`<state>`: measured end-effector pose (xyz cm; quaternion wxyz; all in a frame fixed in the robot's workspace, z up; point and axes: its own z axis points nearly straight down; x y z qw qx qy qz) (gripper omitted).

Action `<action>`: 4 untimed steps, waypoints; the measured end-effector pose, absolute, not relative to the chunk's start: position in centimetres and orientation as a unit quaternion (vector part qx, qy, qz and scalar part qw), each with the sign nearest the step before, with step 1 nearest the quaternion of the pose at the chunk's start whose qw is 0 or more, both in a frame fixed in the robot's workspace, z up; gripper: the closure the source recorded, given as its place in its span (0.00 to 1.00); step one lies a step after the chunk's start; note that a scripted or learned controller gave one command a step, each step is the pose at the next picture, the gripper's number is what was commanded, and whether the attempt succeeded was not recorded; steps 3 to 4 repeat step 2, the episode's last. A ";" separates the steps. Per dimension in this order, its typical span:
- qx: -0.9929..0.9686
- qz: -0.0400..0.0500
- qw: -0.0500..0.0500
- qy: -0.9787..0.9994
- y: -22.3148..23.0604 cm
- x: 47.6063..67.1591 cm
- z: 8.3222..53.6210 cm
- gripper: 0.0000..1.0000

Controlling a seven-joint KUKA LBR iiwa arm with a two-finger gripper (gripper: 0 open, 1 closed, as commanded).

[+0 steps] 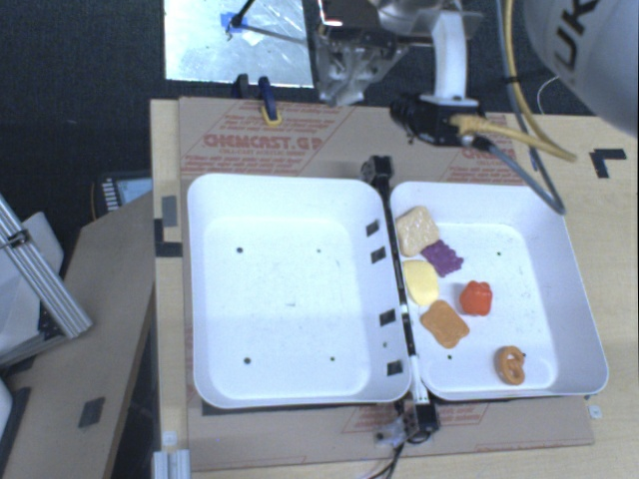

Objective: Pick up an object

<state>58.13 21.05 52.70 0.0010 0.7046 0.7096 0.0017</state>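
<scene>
Across the table [170,297], right bin [559,267] crowds six items; jaws' state I cannot tell; target the isolated red piece [476,297].

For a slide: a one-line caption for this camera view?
Gripper hangs above the bench behind two white bins; six small toy foods lie in the right bin.

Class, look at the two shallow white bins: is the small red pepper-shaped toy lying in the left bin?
No. The small red pepper-shaped toy lies in the right white bin, among the other food toys, not in the left white bin.
</scene>
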 end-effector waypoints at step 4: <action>0.705 0.001 0.000 0.710 23.6 58.3 53.4 1.00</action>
